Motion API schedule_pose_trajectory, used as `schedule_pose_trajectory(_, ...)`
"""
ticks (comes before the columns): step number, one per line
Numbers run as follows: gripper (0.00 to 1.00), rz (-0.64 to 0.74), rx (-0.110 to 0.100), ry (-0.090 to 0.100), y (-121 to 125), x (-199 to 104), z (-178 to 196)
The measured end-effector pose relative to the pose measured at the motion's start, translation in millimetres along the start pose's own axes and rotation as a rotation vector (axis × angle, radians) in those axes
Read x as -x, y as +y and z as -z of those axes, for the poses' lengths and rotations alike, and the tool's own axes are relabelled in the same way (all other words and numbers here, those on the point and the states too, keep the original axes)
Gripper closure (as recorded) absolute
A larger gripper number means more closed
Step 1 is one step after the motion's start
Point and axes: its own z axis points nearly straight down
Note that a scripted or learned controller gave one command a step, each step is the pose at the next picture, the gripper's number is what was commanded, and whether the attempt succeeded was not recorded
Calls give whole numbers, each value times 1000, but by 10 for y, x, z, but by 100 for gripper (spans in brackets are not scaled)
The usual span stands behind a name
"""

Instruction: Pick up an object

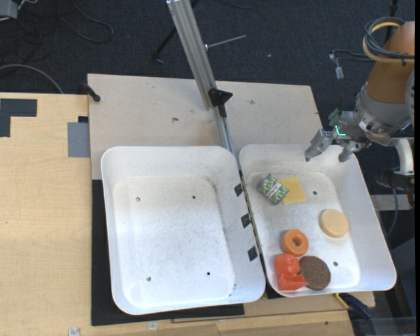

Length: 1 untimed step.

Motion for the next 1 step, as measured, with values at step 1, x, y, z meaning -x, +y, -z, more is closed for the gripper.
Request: schedule_pose_trajectory(1, 0, 1, -4, 1, 85, 29, -546)
